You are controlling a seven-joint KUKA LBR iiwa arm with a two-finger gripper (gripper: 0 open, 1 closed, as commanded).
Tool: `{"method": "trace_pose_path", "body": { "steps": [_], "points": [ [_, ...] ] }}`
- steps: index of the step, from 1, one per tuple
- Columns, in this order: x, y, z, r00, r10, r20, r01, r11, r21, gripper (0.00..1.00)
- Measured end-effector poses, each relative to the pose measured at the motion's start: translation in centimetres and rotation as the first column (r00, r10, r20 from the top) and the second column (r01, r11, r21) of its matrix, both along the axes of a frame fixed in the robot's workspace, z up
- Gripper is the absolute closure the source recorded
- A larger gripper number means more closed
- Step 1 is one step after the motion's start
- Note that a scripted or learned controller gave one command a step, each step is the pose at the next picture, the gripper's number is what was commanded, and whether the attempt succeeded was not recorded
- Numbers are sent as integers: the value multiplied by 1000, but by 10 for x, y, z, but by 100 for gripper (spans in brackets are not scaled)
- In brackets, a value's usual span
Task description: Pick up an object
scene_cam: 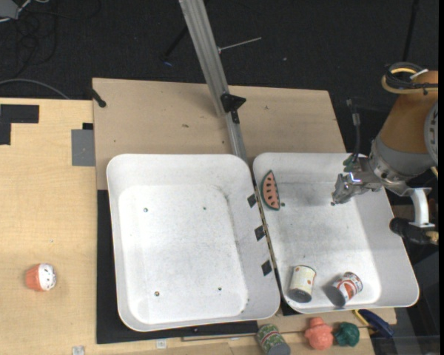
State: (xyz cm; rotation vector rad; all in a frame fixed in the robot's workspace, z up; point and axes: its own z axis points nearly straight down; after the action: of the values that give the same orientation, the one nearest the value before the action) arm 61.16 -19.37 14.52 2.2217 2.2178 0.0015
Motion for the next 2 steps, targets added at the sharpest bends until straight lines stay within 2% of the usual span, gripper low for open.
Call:
{"method": "trace_pose_path", "body": {
  "steps": [2],
  "points": [
    [-6, -4, 113, 1000, 2, 2, -2, 1000, 0, 100]
  ]
}}
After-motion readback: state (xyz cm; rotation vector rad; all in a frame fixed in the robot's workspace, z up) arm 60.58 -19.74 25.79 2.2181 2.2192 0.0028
